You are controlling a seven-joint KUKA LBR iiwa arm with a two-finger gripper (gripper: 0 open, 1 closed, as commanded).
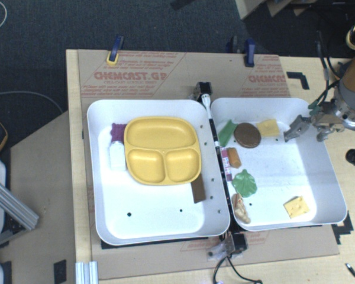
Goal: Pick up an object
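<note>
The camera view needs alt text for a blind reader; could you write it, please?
A gripper hovers at the right bin's far right edge, near a brown disc, green leaves and a cheese wedge. The left bin holds a yellow divided plate.

The arm [352, 93] runs off the right edge, so just its wrist end is visible. The claw [310, 126] is small and dim against the right bin's [319, 176] rim; whether its fingers are spread or closed cannot be told. The yellow divided plate [163, 149] covers most of a purple thing [118, 131] and part of a white item [116, 156] at its left, and overlaps a brown strip [197, 190].
</note>
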